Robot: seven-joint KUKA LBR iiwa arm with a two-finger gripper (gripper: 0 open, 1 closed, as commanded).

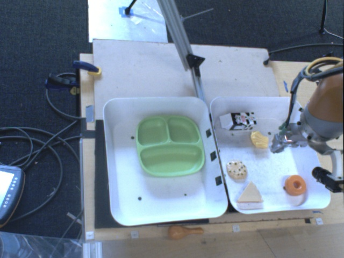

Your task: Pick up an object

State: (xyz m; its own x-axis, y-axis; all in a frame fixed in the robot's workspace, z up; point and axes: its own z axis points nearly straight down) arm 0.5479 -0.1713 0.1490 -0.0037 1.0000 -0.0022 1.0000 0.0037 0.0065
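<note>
Camera view, my read from the remote desk:

Objects for pickup: all lie in the right bin (322,200).
Carton: small white milk carton (237,120) with black patches, lying on its side near that bin's far left corner.
Yellow piece: small yellow item (259,140), just right of and nearer than the carton, close beside the claw.
Cookie: round speckled cookie (236,170) by the bin's left wall, mid-depth.
Wedge: triangular sandwich-like wedge (250,194), just nearer than the cookie, close to the front rim.
Donut: orange ring (295,185) at the front right, well apart from the wedge.
Gripper (280,142): metallic claw low over the right bin, between the yellow piece and the right wall; I see nothing between its fingers, and I cannot tell whether they are spread or pressed together.
Arm (325,104): grey with orange band, entering from the right above the bin's right rim.
Left bin (115,198): holds a green divided tray (170,145), three compartments, sitting flat near centre.
Bench (134,63): pale board behind both bins; a metal pole (174,23) slants across it.
Front edge: a tan pear-shaped item (183,231) lies outside the bins on the bench lip.
Floor left: cables (32,144) and a blue clamp (72,77).
</note>
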